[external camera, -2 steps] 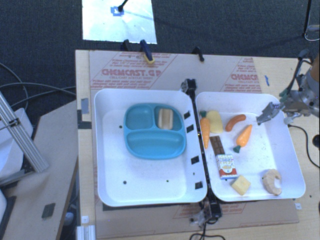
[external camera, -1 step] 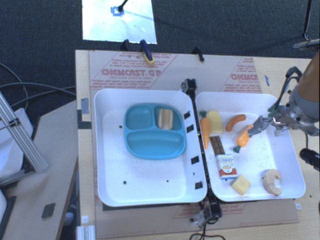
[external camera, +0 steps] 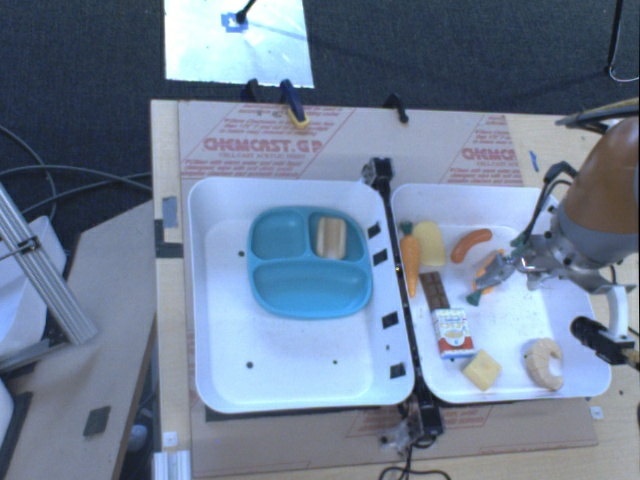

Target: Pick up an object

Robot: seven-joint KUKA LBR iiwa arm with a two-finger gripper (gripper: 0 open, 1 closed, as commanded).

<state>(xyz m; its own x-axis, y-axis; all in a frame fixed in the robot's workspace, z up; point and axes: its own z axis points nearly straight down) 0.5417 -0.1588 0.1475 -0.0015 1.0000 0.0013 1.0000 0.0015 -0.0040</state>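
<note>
My gripper (external camera: 487, 278) hangs low over the middle of the right bin (external camera: 520, 200), pointing left from the grey and orange arm. Left of it lie a brown chocolate bar (external camera: 434, 290), an orange carrot (external camera: 410, 264) and a pale yellow piece (external camera: 430, 243). An orange sausage (external camera: 471, 245) lies just up and left of the gripper. A small red and white carton (external camera: 453, 332), a yellow cheese block (external camera: 481, 371) and a beige doughnut (external camera: 546, 364) sit nearer the front edge.
The left bin (external camera: 225, 358) holds a blue divided plate (external camera: 305, 286) with a slice of bread (external camera: 331, 237) in one compartment. A black divider with clips (external camera: 392, 268) runs between the bins. A black part of the arm (external camera: 600, 340) overhangs the right rim.
</note>
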